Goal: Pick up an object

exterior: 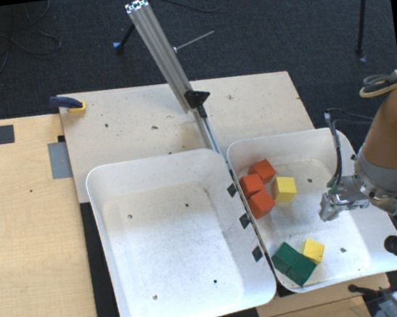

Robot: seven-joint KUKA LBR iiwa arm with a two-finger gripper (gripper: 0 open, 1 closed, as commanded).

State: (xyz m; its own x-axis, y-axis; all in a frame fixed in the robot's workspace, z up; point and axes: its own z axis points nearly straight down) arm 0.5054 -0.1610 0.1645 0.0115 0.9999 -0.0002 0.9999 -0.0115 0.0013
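Camera view: two white bins side by side on the bench. Left bin (166, 239) shows bare floor with small dark specks. Right bin (314, 149) holds all the blocks. Three orange blocks (257, 186) sit clustered against its left wall, touching one another. One yellow block (285, 187) lies just beside them on the right. Near the front edge, two green blocks (292, 262) are stacked or pressed together, with a second yellow block (313, 250) touching them on the right. Arm enters from the right; gripper (330, 207) hangs low over the right half of the right bin, well apart from both block groups. Nothing visible between the fingers; whether they are apart or together, cannot tell. Slanted metal rail (166, 56) crosses above the bins.
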